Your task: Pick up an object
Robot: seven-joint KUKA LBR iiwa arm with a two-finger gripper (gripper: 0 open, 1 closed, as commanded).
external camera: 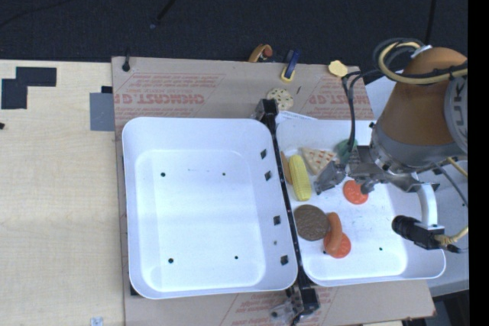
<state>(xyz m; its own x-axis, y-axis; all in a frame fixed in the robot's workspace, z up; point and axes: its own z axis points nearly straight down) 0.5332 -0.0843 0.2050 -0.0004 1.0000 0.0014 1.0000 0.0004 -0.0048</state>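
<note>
- The arm (419, 107) reaches in from three o'clock and hangs over the right bin (397, 259), which sits on the tabletop (53, 187) beside the left bin (137, 164).
- The claw (341, 175) is low among the objects; I cannot tell whether it is released or clenched, and nothing shows clearly inside it.
- Candidates all lie in the right bin: a small red-orange round piece (355, 193) just at the claw's four o'clock, a yellow corn-like piece (299, 175) at its nine o'clock, a pale wedge (318, 158) at its eleven o'clock, and a brown disc (311, 223) touching an orange carrot-like piece (335, 236) towards six o'clock.
- To my eye the red-orange piece is the nearest target and stands apart from the others, so it is the cleanest choice.
- Doing this well means centring over that one piece, descending straight, and closing across its narrow width.
- The corn sits near the divider wall between the bins, so going for it risks a bump.
- After closing, a slow lift shows whether the piece truly comes up.
</note>
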